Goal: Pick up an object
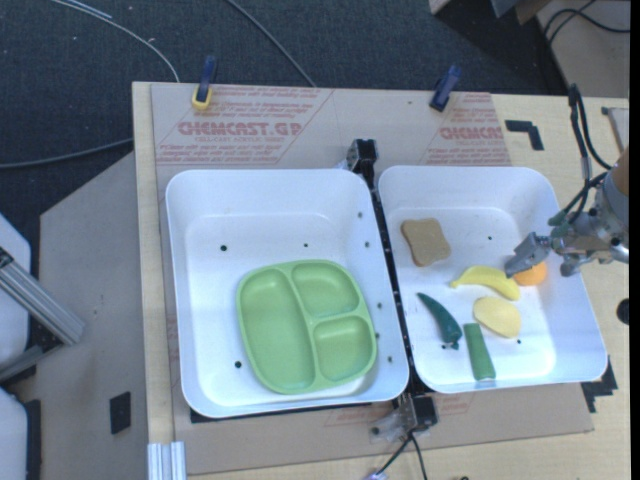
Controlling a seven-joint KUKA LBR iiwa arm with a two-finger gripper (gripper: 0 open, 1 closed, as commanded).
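Note:
My gripper (pixel 547 263) hangs over the right side of the right bin (pixel 575 353), reaching in from the right. It looks open, and one grey finger (pixel 523 260) slants down to the left. An orange piece (pixel 534 275) lies just under that finger, partly covered by it. I see nothing held between the fingers. A yellow banana (pixel 486 282) lies just left of the orange piece. Below it sit a pale yellow piece (pixel 497 317), a dark green pepper (pixel 441 318) and a green stick (pixel 479 352). A brown bread slice (pixel 426 241) lies at the bin's upper left.
The left bin (pixel 200 218) holds a light green divided plate (pixel 305 323). Black clips (pixel 362 153) join the bins at the middle rim. Blue clamps (pixel 445 86) hold the cardboard base at the back. Cables run along the right edge.

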